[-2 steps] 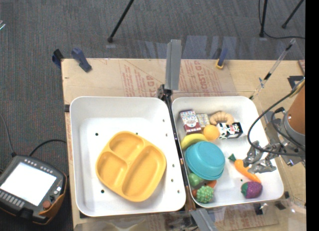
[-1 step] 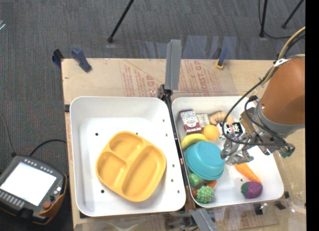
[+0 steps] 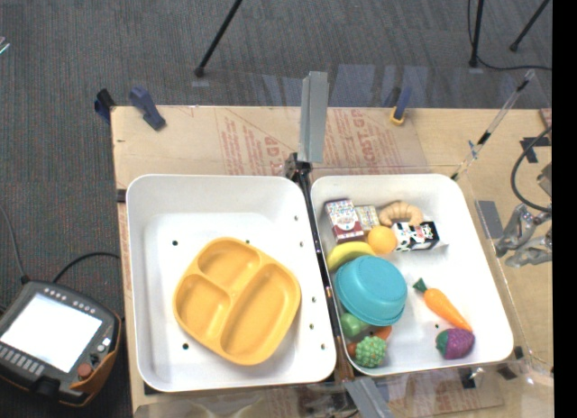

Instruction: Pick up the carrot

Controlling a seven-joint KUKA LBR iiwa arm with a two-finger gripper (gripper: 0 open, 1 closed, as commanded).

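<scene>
The carrot (image 3: 442,306), orange with a green top, lies flat in the right bin (image 3: 487,272) near its front right corner, with its tip pointing toward the front right. My gripper (image 3: 527,236) is at the right edge of the view, outside the right bin's right wall. It is to the right of the carrot and a little farther back. Nothing is visible in it.
A teal bowl (image 3: 371,288) sits left of the carrot and purple grapes (image 3: 456,342) just in front of it. A banana (image 3: 350,252), an orange (image 3: 382,240), a croissant (image 3: 401,213), small cartons (image 3: 419,235) and a broccoli (image 3: 370,350) share the bin. A yellow divided plate (image 3: 238,299) lies in the left bin (image 3: 144,227).
</scene>
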